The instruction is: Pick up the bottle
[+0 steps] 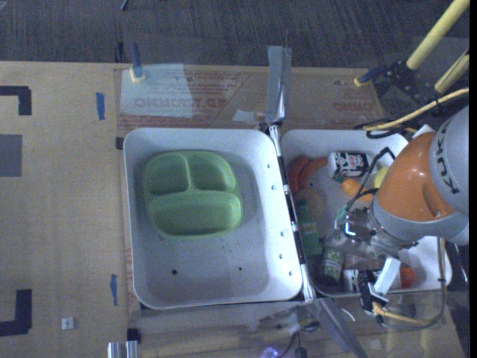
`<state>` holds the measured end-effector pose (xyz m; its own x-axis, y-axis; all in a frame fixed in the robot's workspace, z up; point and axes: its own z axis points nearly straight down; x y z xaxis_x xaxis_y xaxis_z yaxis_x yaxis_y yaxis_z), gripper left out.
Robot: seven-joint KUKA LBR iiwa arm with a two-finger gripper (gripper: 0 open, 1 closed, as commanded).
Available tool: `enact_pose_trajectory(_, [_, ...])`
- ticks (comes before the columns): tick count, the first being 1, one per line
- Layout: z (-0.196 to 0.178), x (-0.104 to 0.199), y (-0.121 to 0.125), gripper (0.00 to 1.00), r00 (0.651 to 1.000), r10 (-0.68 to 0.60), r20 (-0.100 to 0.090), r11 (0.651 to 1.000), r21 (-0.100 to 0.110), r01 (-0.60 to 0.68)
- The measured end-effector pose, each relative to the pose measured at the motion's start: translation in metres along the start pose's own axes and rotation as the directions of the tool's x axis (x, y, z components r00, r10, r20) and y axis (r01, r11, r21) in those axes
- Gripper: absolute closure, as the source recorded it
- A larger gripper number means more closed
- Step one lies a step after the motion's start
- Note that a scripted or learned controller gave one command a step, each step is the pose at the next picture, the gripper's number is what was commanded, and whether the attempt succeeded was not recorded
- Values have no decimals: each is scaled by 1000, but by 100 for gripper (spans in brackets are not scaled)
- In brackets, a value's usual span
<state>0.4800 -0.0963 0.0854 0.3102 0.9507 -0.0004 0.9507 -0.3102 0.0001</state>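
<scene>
Bottle-wise, I am seeing what looks like a clear bottle (pixel 333 253) with a green label lying in the right bin (pixel 320 142), low along its left wall, just left of where my arm is reaching down; its outline is blurred, so I am not sure of its exact pose.

Working down by size: the tabletop (pixel 59 200) is spreading tan across the left of the view, with black corner marks and small blue tape strips on it. The left bin (pixel 216 274) is sitting beside the right one, their walls touching along the middle. A green divided plate (pixel 192 192) is lying flat in the upper half of the left bin, its three compartments facing up.

My arm (pixel 417 192), grey with the orange band, is coming in from the right and covering much of the right bin. The claw (pixel 356 243) is hanging over the clutter near the bottle, but I cannot tell how it is set, since the wrist is hiding it.

Smaller things are crowding the right bin: an orange-red item (pixel 302 171) near the top left corner, a black-and-white carton (pixel 348 162) beside it, and a small red piece (pixel 407 276) near the bottom right.
</scene>
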Motion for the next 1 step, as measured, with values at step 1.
enact_pose_trajectory(1, [0,0,84,0,972,237,0,972,-3,-237])
